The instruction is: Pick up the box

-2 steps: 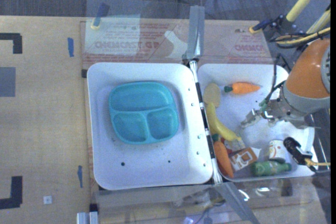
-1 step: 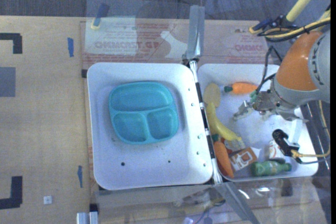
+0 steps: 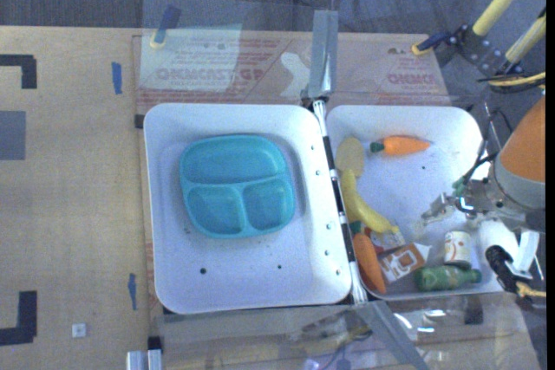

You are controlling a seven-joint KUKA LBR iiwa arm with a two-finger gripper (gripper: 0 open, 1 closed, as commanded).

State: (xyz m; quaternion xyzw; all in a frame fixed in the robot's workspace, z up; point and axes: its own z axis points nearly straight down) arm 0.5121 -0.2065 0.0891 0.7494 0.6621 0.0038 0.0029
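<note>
Orange-and-white small box [image 3: 401, 261] lies unpicked near right bin [image 3: 408, 119] front edge; gripper [image 3: 447, 205] hovers nearby, fingers spread, holding nothing.

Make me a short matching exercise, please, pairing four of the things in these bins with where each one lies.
Things:
1. blue divided plate
2. carrot
3. green bottle
4. banana

Places:
A. near the front edge of the right bin
B. along the left side of the right bin, beside the divider
C. in the middle of the left bin
D. near the back of the right bin

Pairs: 1-C, 2-D, 3-A, 4-B
</note>
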